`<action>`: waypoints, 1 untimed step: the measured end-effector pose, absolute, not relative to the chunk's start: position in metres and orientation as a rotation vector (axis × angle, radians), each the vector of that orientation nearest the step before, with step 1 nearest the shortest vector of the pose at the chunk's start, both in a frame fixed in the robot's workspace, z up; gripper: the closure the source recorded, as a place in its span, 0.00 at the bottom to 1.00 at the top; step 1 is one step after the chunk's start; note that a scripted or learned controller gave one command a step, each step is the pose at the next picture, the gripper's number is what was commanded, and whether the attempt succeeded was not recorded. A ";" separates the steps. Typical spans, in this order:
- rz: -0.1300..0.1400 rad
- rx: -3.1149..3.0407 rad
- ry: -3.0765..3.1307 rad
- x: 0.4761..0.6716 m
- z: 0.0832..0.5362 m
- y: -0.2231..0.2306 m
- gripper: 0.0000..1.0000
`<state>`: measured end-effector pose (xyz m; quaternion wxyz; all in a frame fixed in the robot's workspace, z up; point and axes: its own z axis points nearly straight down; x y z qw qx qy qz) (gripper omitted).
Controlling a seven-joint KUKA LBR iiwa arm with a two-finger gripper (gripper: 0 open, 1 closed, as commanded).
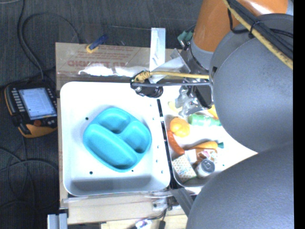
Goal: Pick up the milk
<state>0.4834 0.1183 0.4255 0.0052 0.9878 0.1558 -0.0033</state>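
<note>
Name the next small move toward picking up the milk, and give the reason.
Probably a short shift toward the near end of the right bin before descending. The tool sits over the far end, above the orange fruit and green bottle, while the likely milk carton lies nearer, partly hidden by the arm.

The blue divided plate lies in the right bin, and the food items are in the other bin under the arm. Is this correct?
Not quite. The camera view shows the blue divided plate in the left bin. The food items, such as the orange, are in the other bin, under the arm.
</note>
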 end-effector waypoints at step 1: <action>-0.014 3.087 0.488 0.484 0.434 0.119 1.00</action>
